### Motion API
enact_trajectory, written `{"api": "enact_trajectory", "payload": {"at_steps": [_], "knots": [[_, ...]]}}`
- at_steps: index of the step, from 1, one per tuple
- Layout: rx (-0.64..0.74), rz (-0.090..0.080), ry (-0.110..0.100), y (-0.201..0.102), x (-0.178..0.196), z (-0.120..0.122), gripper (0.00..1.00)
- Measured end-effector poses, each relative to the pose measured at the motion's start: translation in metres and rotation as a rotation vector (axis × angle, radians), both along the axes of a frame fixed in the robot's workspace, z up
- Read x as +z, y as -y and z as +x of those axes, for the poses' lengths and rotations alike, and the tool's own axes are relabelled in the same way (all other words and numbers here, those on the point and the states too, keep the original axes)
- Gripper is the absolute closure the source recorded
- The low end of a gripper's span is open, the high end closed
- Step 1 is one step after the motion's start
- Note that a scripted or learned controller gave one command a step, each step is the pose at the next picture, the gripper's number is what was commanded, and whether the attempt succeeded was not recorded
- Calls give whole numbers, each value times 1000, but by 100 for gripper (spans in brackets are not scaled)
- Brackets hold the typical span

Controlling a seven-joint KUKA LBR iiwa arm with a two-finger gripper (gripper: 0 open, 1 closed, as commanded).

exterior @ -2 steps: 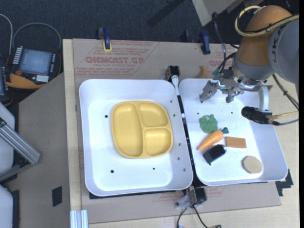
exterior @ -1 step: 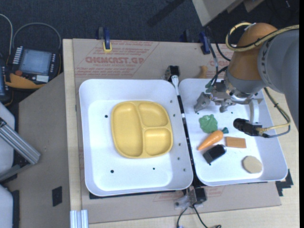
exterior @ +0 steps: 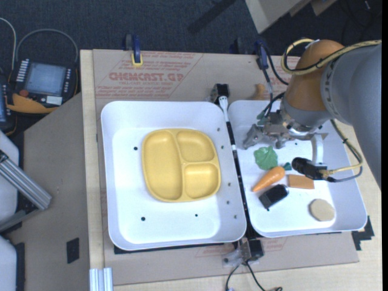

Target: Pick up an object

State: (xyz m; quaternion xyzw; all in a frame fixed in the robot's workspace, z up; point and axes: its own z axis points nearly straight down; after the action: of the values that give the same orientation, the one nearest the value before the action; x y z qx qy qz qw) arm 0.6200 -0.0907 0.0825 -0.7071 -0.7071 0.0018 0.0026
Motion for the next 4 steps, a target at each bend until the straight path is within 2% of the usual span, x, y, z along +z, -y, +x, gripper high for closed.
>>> {"api": "enact_trajectory", "payload": {"at_steps": [1,2,4], "knots": [[-1,-1,6,0,13,1,100],[1,-3,13,2,76,8,100],[1,-3,13,2,152,11,100]]}}
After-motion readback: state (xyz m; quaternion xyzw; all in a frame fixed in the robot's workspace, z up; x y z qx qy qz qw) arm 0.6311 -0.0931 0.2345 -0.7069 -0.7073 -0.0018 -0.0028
